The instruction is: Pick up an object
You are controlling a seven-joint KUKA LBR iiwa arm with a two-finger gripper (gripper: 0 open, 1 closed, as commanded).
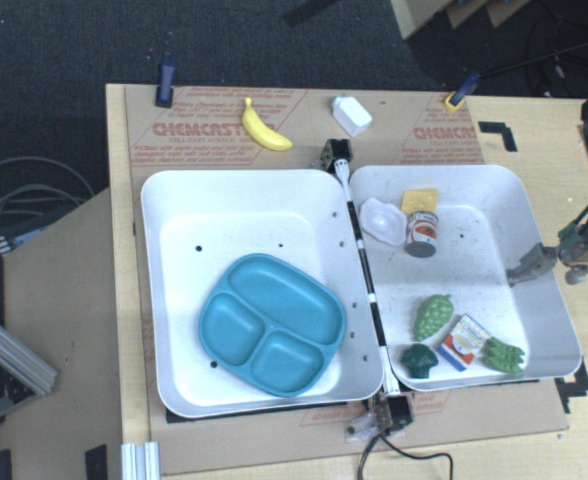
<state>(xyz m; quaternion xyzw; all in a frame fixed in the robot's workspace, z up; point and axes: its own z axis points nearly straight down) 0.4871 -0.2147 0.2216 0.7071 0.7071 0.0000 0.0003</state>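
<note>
The right bin (494, 203) holds several small objects. A clear plastic cup (379, 220) lies on its side near the divider, beside a yellow block (420, 200) and a small tin can (422, 235). Nearer the front lie a bunch of green grapes (433, 315), a dark green piece (420, 359), a small red, white and blue box (463, 340) and a light green toy (503, 354). My gripper (540, 261) is at the bin's right wall, low over the rim, well to the right of the can. Nothing shows in its grasp.
A blue divided plate (272, 322) lies in the left bin (174, 218). On the bench behind the bins are a yellow banana (263, 129) and a white block (352, 115). A black clamp (336, 153) sits where the bins meet.
</note>
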